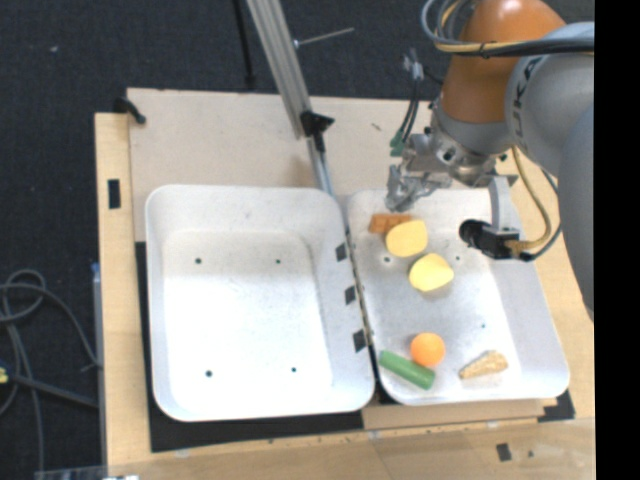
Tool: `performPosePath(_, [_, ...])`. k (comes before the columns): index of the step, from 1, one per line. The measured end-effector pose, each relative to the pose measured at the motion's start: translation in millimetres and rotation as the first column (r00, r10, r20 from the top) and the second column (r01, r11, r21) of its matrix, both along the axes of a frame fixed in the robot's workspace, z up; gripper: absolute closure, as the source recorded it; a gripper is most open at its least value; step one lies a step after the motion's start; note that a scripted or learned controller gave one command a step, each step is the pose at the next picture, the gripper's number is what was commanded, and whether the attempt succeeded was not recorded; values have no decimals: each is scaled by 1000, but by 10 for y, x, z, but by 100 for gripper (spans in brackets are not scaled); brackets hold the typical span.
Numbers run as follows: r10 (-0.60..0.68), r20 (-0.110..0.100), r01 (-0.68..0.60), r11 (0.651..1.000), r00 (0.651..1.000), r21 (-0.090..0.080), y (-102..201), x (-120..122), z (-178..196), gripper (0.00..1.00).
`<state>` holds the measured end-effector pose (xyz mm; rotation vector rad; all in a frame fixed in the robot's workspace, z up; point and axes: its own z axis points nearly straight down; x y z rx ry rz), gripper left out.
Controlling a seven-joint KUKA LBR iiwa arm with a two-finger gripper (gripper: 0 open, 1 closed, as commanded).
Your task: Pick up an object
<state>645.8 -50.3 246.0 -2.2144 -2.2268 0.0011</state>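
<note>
1. You've got the arm (520,78) coming in from the right, with the gripper (402,194) down at the far edge of the right bin (520,298).

2. The nearest thing to it is the brown piece (382,224), just below the tip at the bin's top left corner, touching the yellow lump (407,238) beside it. That looks like your target.

3. My read: the brown piece is small and light, probably plastic toy food, stiff enough to pinch. It sits tight against the bin wall and the lump, so there's little room for a finger on either side. Take it across its short width if you can.

4. A second lump (431,273) lies just below the first, free on all sides. It looks rounded and smooth, so it may squirt out of a pinch; grip it across the middle.

5. Further down you've got an orange ball (428,348), likely to roll, touching a green stick (406,370) against the near wall. A tan wedge (483,365) lies to their right.

6. Now the hand: from this angle you can't tell how it stands, and nothing shows caught in it. It seems to hover at or just above the bin rim; contact I can't confirm.

7. The left bin (250,298) sits alongside, touching the right one.
</note>
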Motion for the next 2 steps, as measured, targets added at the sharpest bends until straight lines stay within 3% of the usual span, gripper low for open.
performPosePath(2, [0, 1, 0, 1000, 1000, -1, 918, 180, -95, 100])
